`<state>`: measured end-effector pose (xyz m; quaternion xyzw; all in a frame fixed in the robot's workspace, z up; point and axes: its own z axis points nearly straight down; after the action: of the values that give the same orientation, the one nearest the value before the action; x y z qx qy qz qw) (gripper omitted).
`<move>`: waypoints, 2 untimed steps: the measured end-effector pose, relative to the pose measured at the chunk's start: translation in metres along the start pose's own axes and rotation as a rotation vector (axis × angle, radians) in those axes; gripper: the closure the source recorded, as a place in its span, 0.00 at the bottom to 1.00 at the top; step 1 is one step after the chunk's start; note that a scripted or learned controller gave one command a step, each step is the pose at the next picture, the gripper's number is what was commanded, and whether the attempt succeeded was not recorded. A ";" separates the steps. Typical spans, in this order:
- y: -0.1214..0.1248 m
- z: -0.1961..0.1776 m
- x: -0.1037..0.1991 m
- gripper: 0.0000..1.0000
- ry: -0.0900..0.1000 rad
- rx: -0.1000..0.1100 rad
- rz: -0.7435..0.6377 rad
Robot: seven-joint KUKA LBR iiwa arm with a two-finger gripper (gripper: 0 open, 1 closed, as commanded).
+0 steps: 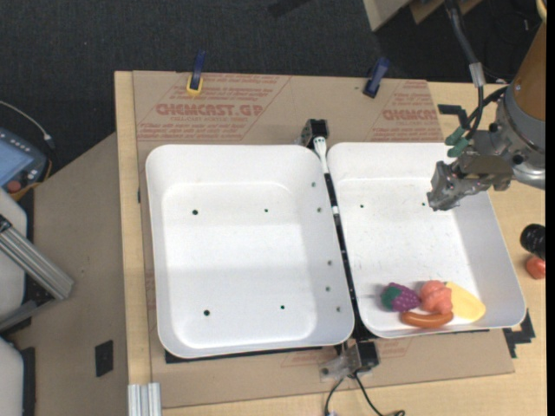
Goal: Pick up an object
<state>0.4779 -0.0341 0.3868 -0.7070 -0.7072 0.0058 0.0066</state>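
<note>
In the right-hand shallow white plastic bin (486, 232), a cluster of small plastic toy foods lies at the near edge: purple grape bunch (400, 297), orange sausage (427, 319), pinkish-orange lump (437, 295), yellow piece (469, 305). The grey metal claw (444, 196) hangs above the bin's far half, well apart from the cluster, which lies toward the camera from it. Claw state cannot be determined; nothing is seen held.

Two bins sit side by side on the worktop (130, 232). Toy fruits (431, 303) cluster in the right bin's (390, 224) near corner; the end effector (444, 196) hangs above its far side.
</note>
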 end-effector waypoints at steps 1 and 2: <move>0.029 0.024 0.068 1.00 0.001 -0.012 -0.007; 0.022 0.041 0.129 1.00 0.000 -0.012 -0.007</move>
<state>0.4986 0.0953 0.3451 -0.7046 -0.7096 0.0014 0.0024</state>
